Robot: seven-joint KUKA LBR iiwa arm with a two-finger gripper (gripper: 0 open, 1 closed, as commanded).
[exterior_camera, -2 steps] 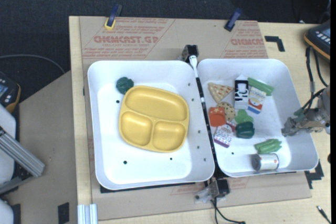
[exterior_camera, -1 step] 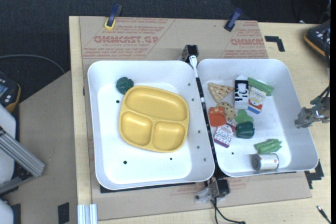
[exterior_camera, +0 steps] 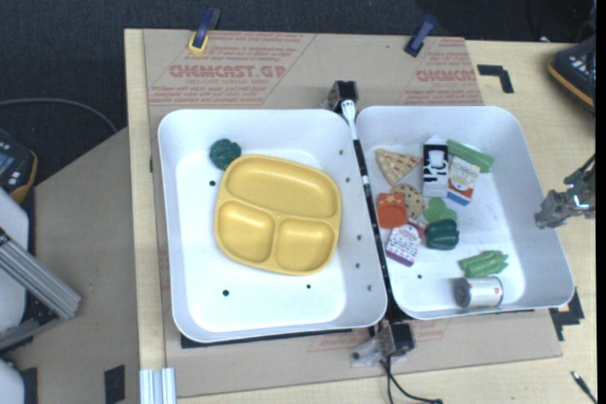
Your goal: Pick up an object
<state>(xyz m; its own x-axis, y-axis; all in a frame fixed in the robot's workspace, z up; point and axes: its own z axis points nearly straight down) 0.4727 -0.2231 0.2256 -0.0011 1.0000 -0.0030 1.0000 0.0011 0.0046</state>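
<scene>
Two shallow white bins stand side by side on a brown board. The left bin (exterior_camera: 180,232) holds a yellow divided tray (exterior_camera: 277,213) with three compartments, lying a little above the centre of the bin. A small dark green round object (exterior_camera: 224,151) lies just beside the upper left corner of this tray, and I cannot tell if the two touch.

The right bin (exterior_camera: 530,203) holds a group of small things. A tan pizza slice toy (exterior_camera: 396,165) lies in its upper left part. To the right of it a black and white carton (exterior_camera: 435,167) stands next to a white carton with a green top (exterior_camera: 463,169). Below them there is an orange-red piece (exterior_camera: 391,209), a pink and white packet (exterior_camera: 402,247), and a dark green pepper-like toy (exterior_camera: 441,230). Lower in the bin a light green vegetable toy (exterior_camera: 483,263) lies just above a silver can (exterior_camera: 480,293) that rests on its side near the lower edge.

The gripper (exterior_camera: 566,203) is at the right edge of the frame, over the right rim of the right bin, well apart from the objects. It is small and dark there, so I cannot tell how it is set. Nothing is seen in it.
</scene>
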